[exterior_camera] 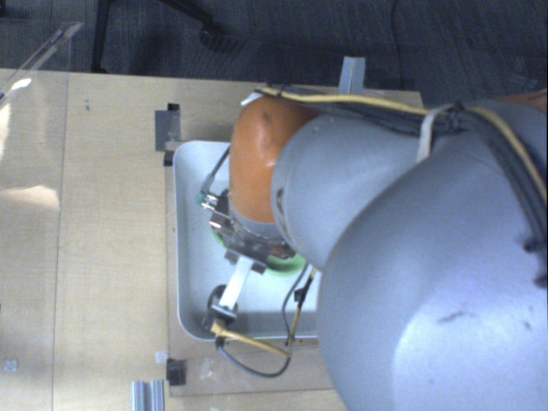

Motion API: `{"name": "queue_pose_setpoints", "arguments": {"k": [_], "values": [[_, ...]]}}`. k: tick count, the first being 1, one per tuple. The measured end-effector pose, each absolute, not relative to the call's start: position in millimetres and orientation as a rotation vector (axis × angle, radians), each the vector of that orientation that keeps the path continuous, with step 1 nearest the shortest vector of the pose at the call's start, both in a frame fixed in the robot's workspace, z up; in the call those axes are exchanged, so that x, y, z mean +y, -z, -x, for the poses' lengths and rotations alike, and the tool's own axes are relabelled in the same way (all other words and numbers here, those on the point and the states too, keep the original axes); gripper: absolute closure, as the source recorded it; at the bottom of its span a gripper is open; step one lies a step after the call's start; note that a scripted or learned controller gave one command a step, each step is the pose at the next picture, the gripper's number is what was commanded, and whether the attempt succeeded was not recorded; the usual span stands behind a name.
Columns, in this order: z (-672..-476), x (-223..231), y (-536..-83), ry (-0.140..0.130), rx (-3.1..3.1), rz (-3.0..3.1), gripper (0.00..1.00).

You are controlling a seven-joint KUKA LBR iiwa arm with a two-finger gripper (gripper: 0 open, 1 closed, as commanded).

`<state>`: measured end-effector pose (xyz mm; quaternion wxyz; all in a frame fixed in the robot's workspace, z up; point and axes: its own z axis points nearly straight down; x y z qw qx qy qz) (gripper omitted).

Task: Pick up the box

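My arm reaches in from the right and covers most of the white bin [190, 255]. The orange band [257, 165] and grey wrist point down into the bin's left half. The gripper [253, 252] sits low over the bin floor, seen from behind its mount. A sliver of something green [288, 265] peeks out from under the wrist, touching or just beside the gripper. What else lies in the bin is hidden by the arm.
The bin's left wall [176, 229] and near-left corner [190, 325] stand close to the gripper. Bare wooden bench [94, 229] stretches to the left. Metal brackets [169, 127] hold the bin's corners.
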<state>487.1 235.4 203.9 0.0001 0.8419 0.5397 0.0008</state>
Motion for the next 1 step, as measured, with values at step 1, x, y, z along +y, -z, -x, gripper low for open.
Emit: {"name": "queue_pose_setpoints", "arguments": {"k": [1], "values": [[-487.0, 235.4, -203.7, -0.002, 1.695, -2.645, 0.0]]}}
